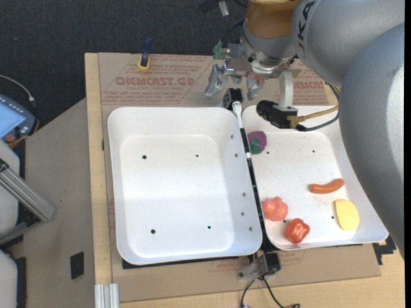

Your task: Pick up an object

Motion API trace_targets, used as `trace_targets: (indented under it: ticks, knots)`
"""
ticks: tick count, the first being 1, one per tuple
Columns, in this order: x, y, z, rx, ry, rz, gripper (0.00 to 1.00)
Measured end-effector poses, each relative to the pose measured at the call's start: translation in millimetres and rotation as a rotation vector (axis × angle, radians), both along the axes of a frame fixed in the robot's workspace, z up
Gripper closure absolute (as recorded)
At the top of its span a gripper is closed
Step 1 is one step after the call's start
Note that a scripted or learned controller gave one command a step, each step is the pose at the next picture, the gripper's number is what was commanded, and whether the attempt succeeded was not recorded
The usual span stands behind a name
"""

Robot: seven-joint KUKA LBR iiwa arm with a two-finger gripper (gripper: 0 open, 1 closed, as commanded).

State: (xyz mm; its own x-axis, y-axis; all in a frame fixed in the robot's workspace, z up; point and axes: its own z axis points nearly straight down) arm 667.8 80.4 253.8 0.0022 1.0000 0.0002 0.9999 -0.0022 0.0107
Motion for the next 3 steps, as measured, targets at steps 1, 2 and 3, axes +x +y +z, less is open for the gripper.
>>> trace_targets:
  ticks: [1, 2, 3]
  knots:
    - [-2.1, 75.6, -50.8, 0.0, 0.014, 0.007, 0.0]
    - [-2.6, 114.1, -103.5, 0.0, 0.016, 0.006, 0.0]
    - [-2.5, 145.4, -172.4, -0.001, 0.015, 0.005, 0.0]
